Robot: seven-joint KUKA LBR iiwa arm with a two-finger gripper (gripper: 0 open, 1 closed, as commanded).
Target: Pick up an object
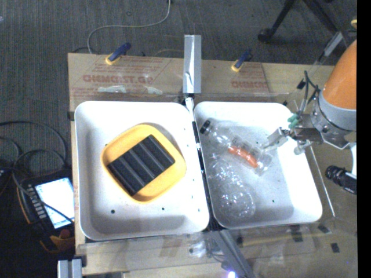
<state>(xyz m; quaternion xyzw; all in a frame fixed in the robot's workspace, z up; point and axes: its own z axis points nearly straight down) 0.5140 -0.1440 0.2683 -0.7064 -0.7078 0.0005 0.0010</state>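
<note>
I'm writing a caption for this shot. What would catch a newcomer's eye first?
The yellow tray with its black ribbed insert stands out, lying at a slant in the middle of the left bin. In the right bin lie clear plastic bottles, one with an orange piece inside. The arm's orange band glows at the right edge, above the hand over that bin.

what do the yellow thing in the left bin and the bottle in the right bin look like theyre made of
Yellow tray: looks like smooth moulded plastic, with an even matte colour and rounded edges; its black ribbed insert may be rubber or plastic. Bottle: thin clear plastic, see-through with crinkled glints. Which plastics, I cannot tell.
</note>
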